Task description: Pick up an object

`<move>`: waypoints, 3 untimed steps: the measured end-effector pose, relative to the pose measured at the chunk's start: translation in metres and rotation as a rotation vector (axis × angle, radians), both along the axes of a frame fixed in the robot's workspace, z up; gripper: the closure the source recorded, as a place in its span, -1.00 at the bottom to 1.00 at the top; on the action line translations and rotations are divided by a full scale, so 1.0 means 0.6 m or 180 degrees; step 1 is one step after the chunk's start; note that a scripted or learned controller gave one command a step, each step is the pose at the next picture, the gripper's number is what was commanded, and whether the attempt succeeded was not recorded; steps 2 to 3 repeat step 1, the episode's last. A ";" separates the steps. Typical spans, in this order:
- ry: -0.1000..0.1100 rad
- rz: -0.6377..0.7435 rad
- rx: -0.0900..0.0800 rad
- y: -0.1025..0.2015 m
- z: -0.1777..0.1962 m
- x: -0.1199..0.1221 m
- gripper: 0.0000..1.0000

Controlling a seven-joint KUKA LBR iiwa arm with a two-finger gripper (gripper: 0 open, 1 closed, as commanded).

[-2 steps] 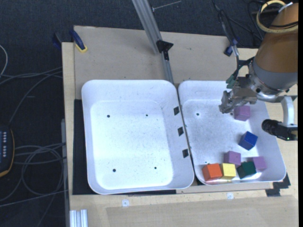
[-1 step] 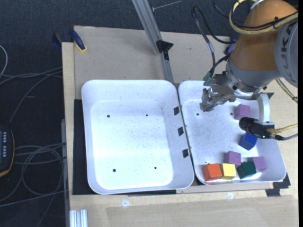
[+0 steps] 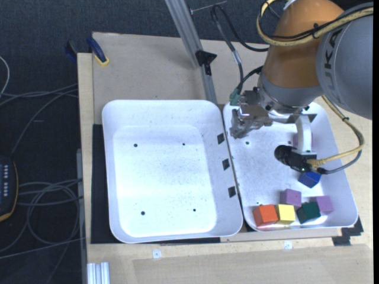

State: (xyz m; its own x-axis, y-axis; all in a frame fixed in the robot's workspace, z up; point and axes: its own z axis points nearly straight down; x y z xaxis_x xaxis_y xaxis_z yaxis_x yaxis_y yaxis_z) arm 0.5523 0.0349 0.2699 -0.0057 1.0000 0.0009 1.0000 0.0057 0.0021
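Dark carpet surrounds the counter (image 3: 148, 58); the pincer (image 3: 241, 126) hangs over the right bin (image 3: 260, 164), fingers' state unclear, blocks (image 3: 290, 209) clustered near.

Even, fairly bright light from overhead washes the two shallow white plastic bins (image 3: 160, 170) nearly featureless. Shadows are soft and short. A pale sheen sits on the rounded orange band of the arm (image 3: 299, 34). Focus is slightly soft throughout, with mild grain on the dark floor.
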 end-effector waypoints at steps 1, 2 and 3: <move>0.0023 0.0003 0.0005 0.093 -0.042 0.001 1.00; 0.0023 0.0003 0.0005 0.093 -0.042 0.001 1.00; 0.0023 0.0003 0.0005 0.093 -0.042 0.001 1.00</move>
